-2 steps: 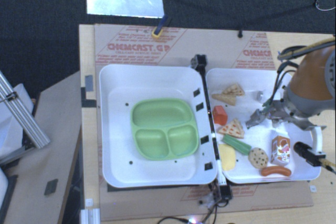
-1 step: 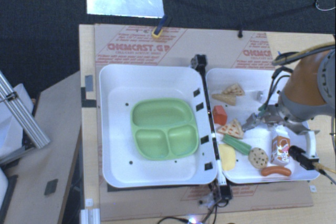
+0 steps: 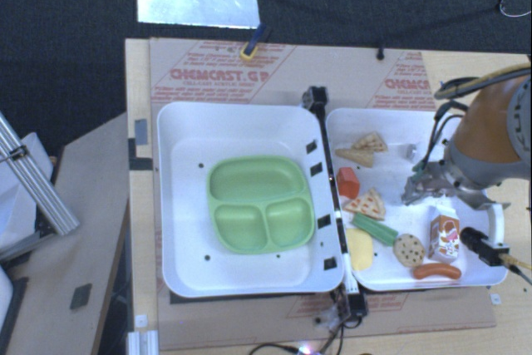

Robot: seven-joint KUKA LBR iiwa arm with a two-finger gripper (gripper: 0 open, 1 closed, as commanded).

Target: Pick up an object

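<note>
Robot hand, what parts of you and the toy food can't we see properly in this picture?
- Gripper: too small and dark in the camera view to tell open from shut.
- Arm: cut off by the right edge.
- Right bin: its far right side is hidden under the arm.
- Carton: label too small to read.

Grey arm (image 3: 478, 166), orange band (image 3: 497, 125), black cables

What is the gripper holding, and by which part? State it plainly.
It cannot be told. The gripper is low in the right bin, near the pizza slice and the milk carton, but no item is seen in it.
</note>
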